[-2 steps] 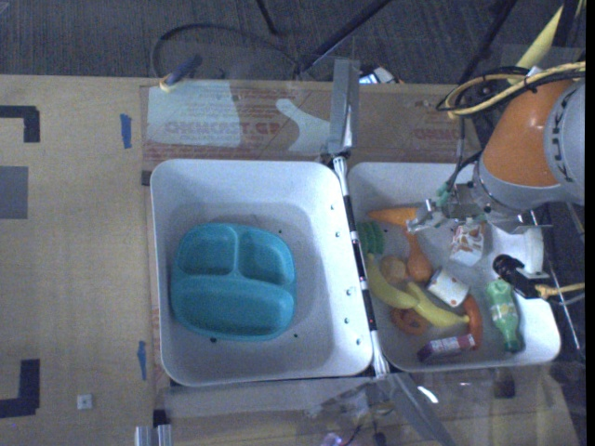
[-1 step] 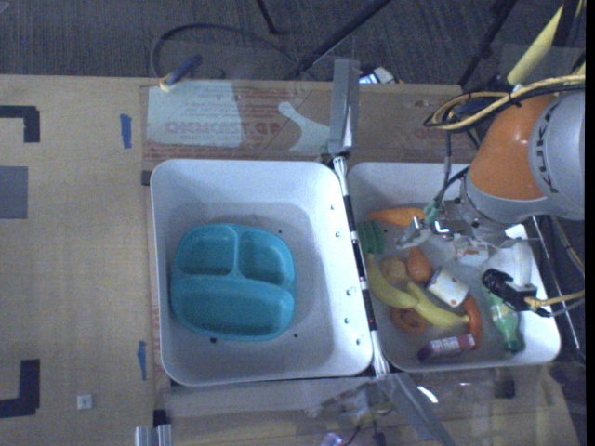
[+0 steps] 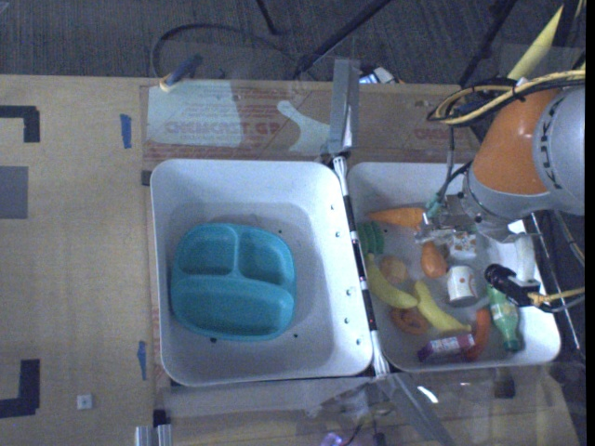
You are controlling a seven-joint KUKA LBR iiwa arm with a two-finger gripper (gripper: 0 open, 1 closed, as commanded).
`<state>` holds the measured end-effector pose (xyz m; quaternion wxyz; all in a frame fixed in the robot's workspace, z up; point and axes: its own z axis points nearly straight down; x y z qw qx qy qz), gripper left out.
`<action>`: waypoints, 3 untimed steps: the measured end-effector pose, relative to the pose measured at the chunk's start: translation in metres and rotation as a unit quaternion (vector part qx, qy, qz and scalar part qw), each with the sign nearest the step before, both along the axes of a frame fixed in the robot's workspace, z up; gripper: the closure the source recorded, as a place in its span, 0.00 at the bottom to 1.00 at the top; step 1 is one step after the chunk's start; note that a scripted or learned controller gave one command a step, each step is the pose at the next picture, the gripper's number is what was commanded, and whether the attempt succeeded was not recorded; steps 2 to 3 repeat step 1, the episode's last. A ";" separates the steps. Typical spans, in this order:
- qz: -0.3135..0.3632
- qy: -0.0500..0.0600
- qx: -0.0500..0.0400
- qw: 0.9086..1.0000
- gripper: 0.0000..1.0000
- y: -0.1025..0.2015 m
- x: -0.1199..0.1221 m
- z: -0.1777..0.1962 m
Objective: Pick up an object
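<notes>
Grey-and-orange arm's gripper [image 3: 453, 233] hovers low over the cluttered right white bin [image 3: 544, 347], near a small orange fruit [image 3: 432, 261]; finger opening cannot be told.

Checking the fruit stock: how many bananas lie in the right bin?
2. One banana lies near the right bin's left wall; the other banana lies beside it, toward the middle. More may be hidden under the arm.

The arm reaches in from the right, its end effector [image 3: 449, 233] lowered.
</notes>
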<state>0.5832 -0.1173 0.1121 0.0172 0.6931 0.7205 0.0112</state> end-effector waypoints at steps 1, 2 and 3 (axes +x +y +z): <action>-0.034 0.019 0.004 0.999 1.00 0.057 0.051 0.106; -0.034 0.019 0.004 0.999 1.00 0.057 0.051 0.106; -0.034 0.019 0.004 0.999 1.00 0.057 0.051 0.106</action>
